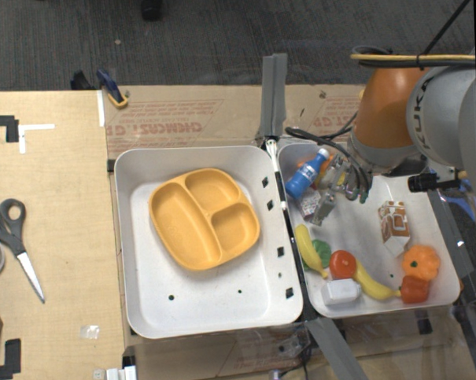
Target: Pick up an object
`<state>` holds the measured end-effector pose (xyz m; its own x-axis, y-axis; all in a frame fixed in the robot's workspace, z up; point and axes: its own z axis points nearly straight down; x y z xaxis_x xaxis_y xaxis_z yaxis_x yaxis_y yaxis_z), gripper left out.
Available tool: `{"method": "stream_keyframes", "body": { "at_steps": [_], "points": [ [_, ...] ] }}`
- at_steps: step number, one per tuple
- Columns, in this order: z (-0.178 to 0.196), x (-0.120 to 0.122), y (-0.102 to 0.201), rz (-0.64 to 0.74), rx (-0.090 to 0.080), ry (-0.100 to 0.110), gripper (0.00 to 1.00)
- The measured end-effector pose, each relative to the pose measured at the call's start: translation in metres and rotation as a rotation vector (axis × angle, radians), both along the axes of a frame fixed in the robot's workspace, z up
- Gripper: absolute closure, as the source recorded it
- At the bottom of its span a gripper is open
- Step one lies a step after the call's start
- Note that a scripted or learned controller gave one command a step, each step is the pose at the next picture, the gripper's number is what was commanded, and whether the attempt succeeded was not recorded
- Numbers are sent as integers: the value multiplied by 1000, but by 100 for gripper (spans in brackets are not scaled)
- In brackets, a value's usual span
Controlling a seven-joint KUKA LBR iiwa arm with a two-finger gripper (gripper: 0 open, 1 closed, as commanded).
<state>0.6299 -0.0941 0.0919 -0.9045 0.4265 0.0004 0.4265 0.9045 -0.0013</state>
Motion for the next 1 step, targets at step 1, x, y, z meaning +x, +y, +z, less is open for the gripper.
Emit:
{"method": "stream_keyframes", "body": {
  "at_steps": [1],
  "points": [
    [2,-28,-89,-106,-1,-5,0]
  ]
}}
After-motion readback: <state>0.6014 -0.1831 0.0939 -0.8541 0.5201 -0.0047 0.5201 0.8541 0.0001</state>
